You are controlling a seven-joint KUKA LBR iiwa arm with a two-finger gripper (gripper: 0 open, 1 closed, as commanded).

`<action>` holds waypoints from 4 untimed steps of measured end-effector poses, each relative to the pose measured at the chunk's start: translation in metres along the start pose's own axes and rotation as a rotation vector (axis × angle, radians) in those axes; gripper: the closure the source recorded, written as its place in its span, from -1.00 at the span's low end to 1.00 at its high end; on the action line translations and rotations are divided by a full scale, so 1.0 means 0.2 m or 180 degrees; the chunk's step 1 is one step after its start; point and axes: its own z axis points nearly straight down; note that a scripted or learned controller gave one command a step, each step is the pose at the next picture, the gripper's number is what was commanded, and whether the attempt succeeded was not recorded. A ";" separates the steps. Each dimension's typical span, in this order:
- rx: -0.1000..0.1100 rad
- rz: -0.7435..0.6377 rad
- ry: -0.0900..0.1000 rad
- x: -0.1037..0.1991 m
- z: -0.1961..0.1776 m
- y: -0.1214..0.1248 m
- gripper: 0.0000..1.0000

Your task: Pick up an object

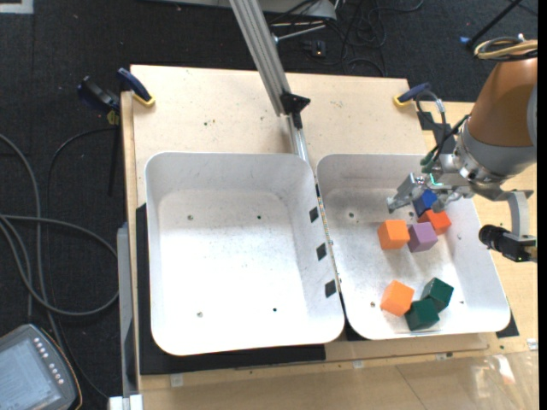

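Counter (222, 109): pale speckled board, clamped at the two far corners, carrying two shallow white bins side by side.

Left bin (171, 186): dark flecks across its floor. A metal pole slants down from the top of the view to the far end of the divide between the bins.

Right bin (359, 186): holds all the blocks, gathered toward its right half.

Arm (504, 118): grey with an orange band, reaching in from the right, wrist over the far right part of the right bin.

End effector (419, 196): low over the right bin, just above the far cluster of blocks. A blue block (425, 201) sits right at its tip; cannot tell whether the fingers are open or closed, or whether the blue block is actually between them.

Far cluster, all close together: orange cube (394, 234) to the left, purple cube (423, 237) touching it on the right, a smaller orange-red block (438, 221) just beyond the purple one, beside the blue block.

Near cluster, by the front rim: a second orange cube (397, 298), with two dark green blocks (430, 304) pressed against its right side.
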 end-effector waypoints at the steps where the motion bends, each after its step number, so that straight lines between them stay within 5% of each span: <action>1: -0.0010 0.0003 -0.0002 0.00 -0.01 0.00 -1.00; 3: -0.0029 0.0000 -0.0008 0.03 0.45 0.01 -1.00; 4: -0.0022 0.0006 -0.0006 0.03 0.42 0.01 1.00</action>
